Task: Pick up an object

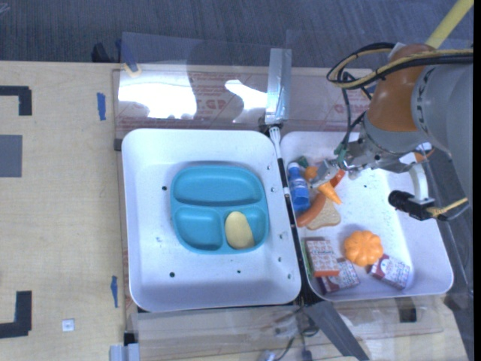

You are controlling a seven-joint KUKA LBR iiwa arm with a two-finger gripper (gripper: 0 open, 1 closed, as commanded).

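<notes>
My gripper (340,165) hangs low over the back left part of the right bin (421,239), below the grey arm and its orange band. Right under it is a cluster of items: a blue bottle (298,188) along the bin's left wall, an orange carrot (329,193) and a small red piece (338,177) touching the gripper's tip. A slice of toast (324,217) lies just in front of them. An orange pumpkin (363,248) sits in the bin's middle front, well apart from the gripper.
Small printed cartons (322,256) (390,271) lie along the right bin's front. The left bin (150,224) holds a blue divided tray (218,205) with a yellow lemon-like object (239,229) in its front right compartment. A black cable plug (409,204) hangs beside the arm.
</notes>
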